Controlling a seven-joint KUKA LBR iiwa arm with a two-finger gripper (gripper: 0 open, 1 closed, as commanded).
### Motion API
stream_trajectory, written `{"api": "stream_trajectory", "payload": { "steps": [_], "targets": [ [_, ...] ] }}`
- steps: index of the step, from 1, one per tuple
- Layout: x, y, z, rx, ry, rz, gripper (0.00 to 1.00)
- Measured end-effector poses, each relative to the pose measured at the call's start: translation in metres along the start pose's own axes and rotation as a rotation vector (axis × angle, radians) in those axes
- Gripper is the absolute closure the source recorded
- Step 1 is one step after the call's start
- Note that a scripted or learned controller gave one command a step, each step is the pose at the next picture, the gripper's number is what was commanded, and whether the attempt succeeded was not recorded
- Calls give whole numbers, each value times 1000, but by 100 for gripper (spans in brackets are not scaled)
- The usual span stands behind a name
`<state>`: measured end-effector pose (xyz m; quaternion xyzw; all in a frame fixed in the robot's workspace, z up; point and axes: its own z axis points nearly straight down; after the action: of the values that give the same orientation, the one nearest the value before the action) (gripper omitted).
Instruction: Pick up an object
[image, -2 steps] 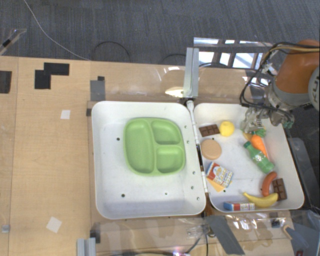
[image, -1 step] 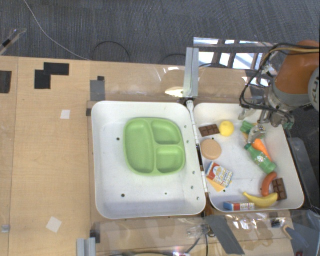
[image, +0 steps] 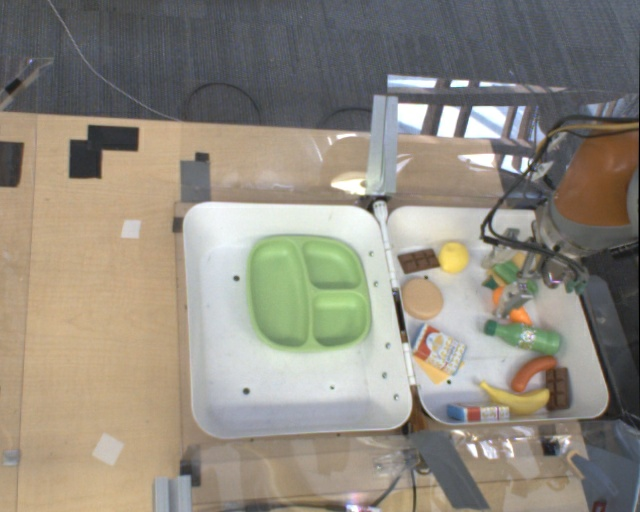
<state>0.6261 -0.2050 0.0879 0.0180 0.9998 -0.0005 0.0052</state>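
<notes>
1. Worktop (image: 90, 330): light wood-look surface, matt, smooth.
2. Both bins, left bin (image: 215, 300) & right bin (image: 590, 385): white plastic, smooth, slight sheen.
3. Green tray (image: 305, 292): moulded plastic w/ compartments, semi-gloss.
4. Green bottle (image: 523, 337): glossy plastic.
5. Banana (image: 513, 397), lemon (image: 454, 257): smooth plastic look.
6. Divider post (image: 383, 140): bare metal, brushed.
7. Floor (image: 250, 50): dark carpet, rough texture.
8. Arm shell (image: 600, 180): orange, glossy.
</notes>
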Motion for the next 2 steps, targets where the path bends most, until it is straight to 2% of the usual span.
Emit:
{"api": "stream_trajectory", "payload": {
  "steps": [1, 2],
  "targets": [
    [-6, 5, -16, -2, -16, -7, 100],
    [15, 9, -25, -13, 1, -326, 100]
  ]
}}
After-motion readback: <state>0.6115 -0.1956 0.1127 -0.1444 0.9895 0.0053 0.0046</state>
